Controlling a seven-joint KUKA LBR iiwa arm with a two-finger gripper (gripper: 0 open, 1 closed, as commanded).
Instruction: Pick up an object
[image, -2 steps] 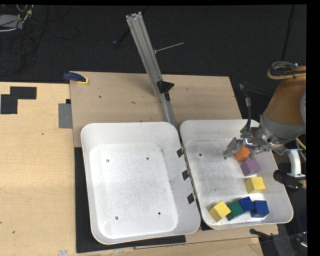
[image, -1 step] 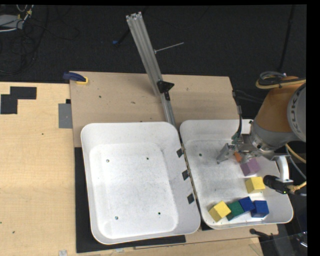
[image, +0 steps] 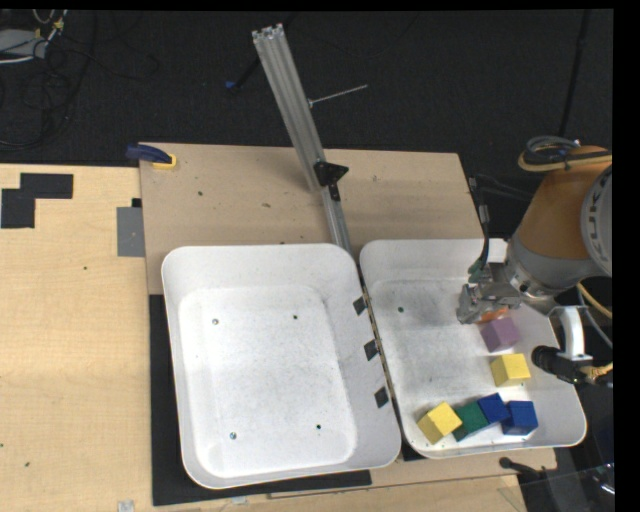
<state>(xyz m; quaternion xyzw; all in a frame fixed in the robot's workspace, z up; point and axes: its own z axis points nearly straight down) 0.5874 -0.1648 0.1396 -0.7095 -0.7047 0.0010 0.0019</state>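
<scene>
Purple block (image: 500, 331) lying flat on the floor of the right bin (image: 420, 300), towards its right side, about midway between far and near walls. Directly above and just far-left of it, touching or nearly so, the gripper (image: 480, 303), pointing down into the bin; grip state impossible to tell from this angle. Behind it, the grey arm (image: 560, 235) with orange band, coming in from the right. Nearer along the right side, a yellow block (image: 511, 368), apart from the purple one. Down by the near wall, a cluster: yellow cube (image: 438, 421), green block (image: 470, 417), two blue blocks (image: 508, 413), packed close together. Left bin (image: 200, 275) sitting alongside. Aluminium rail (image: 295, 110) slanting away at the far side.
</scene>
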